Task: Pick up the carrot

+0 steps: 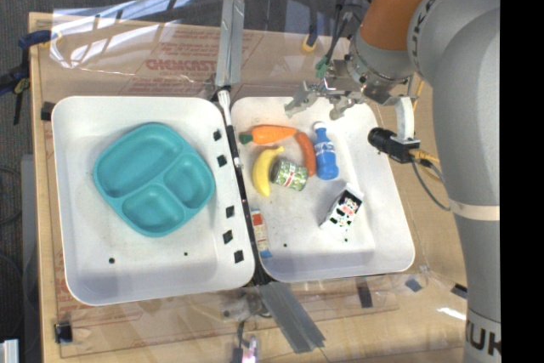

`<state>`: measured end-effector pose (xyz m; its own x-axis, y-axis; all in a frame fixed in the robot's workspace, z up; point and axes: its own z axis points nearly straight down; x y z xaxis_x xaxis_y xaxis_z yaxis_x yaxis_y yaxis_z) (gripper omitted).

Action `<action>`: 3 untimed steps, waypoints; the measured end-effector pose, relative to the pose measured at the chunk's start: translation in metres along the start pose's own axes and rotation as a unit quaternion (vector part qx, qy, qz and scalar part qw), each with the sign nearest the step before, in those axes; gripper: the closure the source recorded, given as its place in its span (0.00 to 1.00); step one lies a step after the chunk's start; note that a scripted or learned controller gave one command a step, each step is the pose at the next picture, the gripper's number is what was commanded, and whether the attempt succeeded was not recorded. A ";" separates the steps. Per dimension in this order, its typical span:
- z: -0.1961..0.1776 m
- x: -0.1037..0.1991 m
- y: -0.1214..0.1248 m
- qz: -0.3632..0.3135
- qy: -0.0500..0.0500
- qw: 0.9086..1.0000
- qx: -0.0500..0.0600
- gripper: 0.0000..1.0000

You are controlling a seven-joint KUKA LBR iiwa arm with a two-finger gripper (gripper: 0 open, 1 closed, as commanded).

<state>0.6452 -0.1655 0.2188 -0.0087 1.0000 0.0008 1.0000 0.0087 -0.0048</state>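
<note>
An orange carrot (274, 133) lies near the back left of the right bin (387, 225), its green end pointing left. Beside it are a second orange piece (305, 152), a yellow banana (264, 170) and a small green can (290, 176). My gripper (320, 99) hangs over the bin's back edge, above and to the right of the carrot. Its two grey fingers are spread apart with nothing between them.
A blue bottle with a white cap (325, 152) lies right of the carrot. A black-and-white carton (343, 210) sits nearer the front. The left bin (76, 251) holds a teal divided plate (153, 178). The arm's grey body fills the right side.
</note>
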 end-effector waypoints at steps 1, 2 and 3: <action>0.072 0.019 0.007 -0.268 -0.001 0.964 -0.001 0.00; 0.117 0.023 0.017 -0.320 -0.005 0.947 -0.006 0.00; 0.102 0.025 0.022 -0.324 -0.008 0.946 -0.013 1.00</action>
<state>0.6660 -0.1405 0.1165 -0.6194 0.7848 -0.0197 0.7846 0.6197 0.0163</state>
